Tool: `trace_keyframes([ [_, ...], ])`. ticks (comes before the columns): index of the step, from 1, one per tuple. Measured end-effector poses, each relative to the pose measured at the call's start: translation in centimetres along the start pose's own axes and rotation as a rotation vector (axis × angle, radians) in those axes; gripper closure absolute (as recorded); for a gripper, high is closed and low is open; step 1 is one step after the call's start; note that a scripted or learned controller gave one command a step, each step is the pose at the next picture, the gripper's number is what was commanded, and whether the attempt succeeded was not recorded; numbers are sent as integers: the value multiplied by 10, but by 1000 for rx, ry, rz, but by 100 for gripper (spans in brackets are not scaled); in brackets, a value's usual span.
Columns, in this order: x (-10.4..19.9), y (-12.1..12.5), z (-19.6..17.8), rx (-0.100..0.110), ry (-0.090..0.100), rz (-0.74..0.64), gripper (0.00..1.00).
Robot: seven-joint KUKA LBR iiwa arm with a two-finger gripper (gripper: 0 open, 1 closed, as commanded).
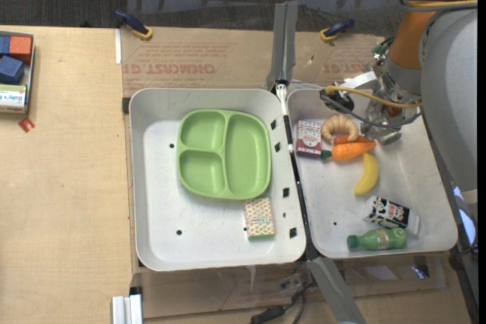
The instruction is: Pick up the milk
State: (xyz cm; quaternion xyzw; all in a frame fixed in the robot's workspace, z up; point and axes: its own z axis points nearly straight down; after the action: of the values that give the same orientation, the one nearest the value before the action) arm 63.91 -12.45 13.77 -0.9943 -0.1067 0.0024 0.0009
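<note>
The milk is a small black-and-white cow-patterned carton lying on its side in the right bin, near the front right. My gripper hangs over the back of that bin, well behind the milk, just right of a bagel and a carrot. The grey arm with its orange band comes in from the upper right and hides the bin's back right corner.
The right bin also holds a pink carton, a banana and a green bottle lying just in front of the milk. In the left bin sit a green divided plate and a small box.
</note>
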Motion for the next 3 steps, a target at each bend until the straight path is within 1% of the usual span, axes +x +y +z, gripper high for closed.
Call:
trace_keyframes([
  [1, -37, 76, 31, -1, 0, -8, 100],
  [2, -83, 83, -57, -2, 2, 16, 100],
  [3, -7, 98, -113, -2, 3, 9, 100],
])
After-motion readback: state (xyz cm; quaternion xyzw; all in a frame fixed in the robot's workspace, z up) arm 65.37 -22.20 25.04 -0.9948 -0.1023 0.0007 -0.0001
